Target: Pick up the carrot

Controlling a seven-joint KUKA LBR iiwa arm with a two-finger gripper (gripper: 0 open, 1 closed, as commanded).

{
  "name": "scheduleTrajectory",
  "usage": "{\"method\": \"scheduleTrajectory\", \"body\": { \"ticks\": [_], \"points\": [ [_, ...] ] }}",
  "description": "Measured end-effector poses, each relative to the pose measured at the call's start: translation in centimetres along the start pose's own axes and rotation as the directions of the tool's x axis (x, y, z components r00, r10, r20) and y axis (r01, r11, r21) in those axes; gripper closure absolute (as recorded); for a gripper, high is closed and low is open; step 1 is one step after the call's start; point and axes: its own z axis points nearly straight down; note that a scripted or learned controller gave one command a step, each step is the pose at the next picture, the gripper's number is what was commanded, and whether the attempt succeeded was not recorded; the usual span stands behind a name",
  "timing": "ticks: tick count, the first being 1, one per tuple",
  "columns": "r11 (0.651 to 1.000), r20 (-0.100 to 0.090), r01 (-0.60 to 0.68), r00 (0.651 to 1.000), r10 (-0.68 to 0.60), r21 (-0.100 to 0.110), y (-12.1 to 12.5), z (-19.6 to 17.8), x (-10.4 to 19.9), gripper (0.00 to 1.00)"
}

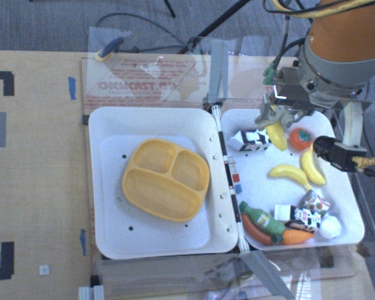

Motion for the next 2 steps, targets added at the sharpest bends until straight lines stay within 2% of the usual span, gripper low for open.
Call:
{"method": "scheduleTrajectory", "body": {
  "ticks": [1,2],
  "points": [
    [0.985,-0.001,0.171,0.985,-0.171,0.003,-0.2,4.7,2.1,1.00],
    [0.996,0.000,-0.083,0.997,0.083,0.006,-4.4,7.6,3.4,1.00]
  ]
}}
